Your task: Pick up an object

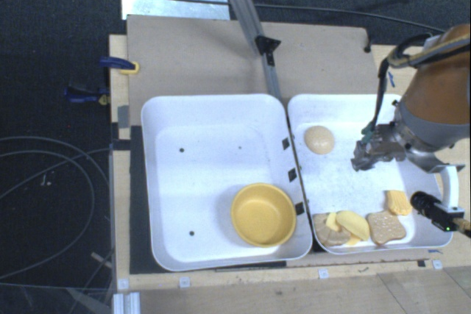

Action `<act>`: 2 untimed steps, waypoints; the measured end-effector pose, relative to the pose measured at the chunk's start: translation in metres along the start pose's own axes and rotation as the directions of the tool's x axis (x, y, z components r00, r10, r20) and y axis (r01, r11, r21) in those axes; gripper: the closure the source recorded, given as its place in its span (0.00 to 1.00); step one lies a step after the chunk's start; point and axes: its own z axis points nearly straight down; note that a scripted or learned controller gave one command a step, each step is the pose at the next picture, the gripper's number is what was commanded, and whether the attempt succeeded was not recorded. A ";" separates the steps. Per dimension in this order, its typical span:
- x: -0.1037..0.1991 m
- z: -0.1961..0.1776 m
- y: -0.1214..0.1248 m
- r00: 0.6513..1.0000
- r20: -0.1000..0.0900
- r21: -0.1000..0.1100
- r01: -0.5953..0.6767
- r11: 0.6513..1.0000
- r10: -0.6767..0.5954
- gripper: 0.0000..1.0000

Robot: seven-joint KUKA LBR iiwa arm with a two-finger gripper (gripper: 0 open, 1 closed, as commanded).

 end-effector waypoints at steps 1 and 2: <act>0.051 0.001 -0.008 1.000 -0.001 0.002 0.000 1.000 0.000 1.00; 0.104 0.013 -0.006 1.000 -0.001 0.004 0.000 1.000 0.000 1.00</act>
